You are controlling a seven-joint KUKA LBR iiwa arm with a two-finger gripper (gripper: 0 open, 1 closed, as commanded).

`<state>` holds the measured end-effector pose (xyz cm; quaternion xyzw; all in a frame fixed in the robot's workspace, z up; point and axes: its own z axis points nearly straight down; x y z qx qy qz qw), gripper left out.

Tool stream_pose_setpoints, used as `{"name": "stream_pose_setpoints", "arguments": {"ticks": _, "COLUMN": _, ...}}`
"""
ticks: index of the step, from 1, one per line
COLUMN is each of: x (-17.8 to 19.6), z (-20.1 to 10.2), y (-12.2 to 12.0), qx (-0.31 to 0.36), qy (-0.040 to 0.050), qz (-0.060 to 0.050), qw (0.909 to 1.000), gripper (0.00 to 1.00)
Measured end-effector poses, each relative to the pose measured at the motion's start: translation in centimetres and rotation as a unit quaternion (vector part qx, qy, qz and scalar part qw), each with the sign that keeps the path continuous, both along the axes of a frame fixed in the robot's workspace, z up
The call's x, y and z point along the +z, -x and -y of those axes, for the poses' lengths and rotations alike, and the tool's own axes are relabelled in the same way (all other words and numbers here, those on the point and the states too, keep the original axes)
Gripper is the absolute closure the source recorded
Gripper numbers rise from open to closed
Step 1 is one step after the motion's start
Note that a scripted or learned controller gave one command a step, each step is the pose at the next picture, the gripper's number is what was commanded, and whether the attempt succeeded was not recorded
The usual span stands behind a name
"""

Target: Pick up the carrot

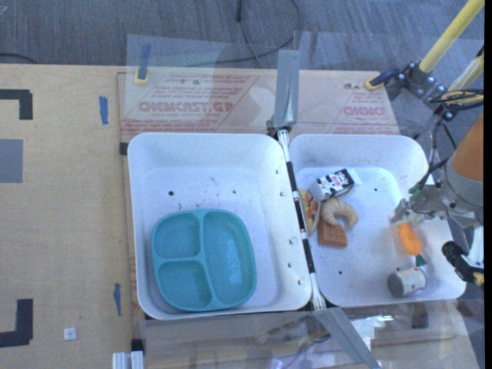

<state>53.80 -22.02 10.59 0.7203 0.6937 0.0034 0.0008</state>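
Whether the fingers (413, 211) are open is unclear, just above the carrot (410, 239).

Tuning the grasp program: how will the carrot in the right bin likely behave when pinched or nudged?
The carrot looks small, smooth and rounded, so it may slip or roll aside under a nudge. It is probably a light, stiff toy. It lies near the right bin's right wall, just by the gripper, leaving little room on that side.
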Motion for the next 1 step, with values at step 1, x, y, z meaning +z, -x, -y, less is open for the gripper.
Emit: {"name": "stream_pose_setpoints", "arguments": {"ticks": 1, "x": 8.19, "z": -6.71, "y": 2.54, "qx": 0.016, "qy": 0.0018, "qz": -0.003, "qw": 0.9999, "gripper": 1.00}}
